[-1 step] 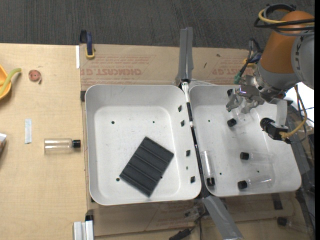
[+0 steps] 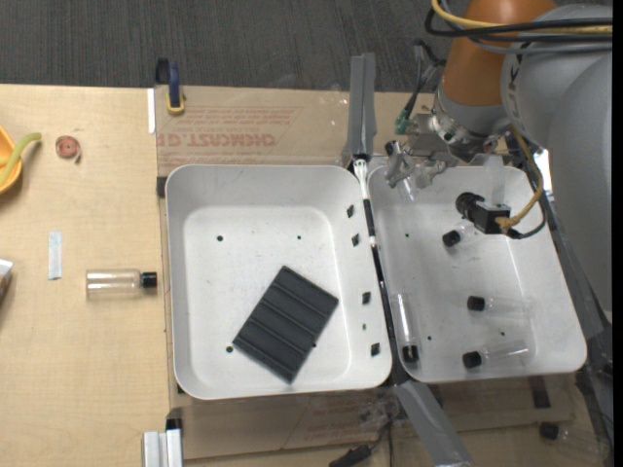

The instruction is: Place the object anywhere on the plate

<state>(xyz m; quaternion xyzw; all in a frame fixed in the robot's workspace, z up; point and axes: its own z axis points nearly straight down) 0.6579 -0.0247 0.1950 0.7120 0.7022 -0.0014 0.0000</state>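
Observation:
A dark grey ribbed rectangular plate (image 2: 285,322) lies tilted in the left bin (image 2: 195,212), toward its front. My gripper (image 2: 407,168) hangs over the back left corner of the right bin (image 2: 545,290), close to the divider between the bins. The wrist's bulk and cables crowd it. Several small clear vials with black caps lie in the right bin: one (image 2: 452,237) just in front of the gripper, one (image 2: 475,303) mid-bin and one (image 2: 473,359) near the front edge. Nothing rests on the plate.
A clear tube (image 2: 400,314) lies along the right bin's left wall. On the bench left of the bins lie a clear bottle with a black cap (image 2: 117,280), a small white strip (image 2: 54,256) and a yellow item (image 2: 12,159). The grey arm (image 2: 574,86) covers the back right.

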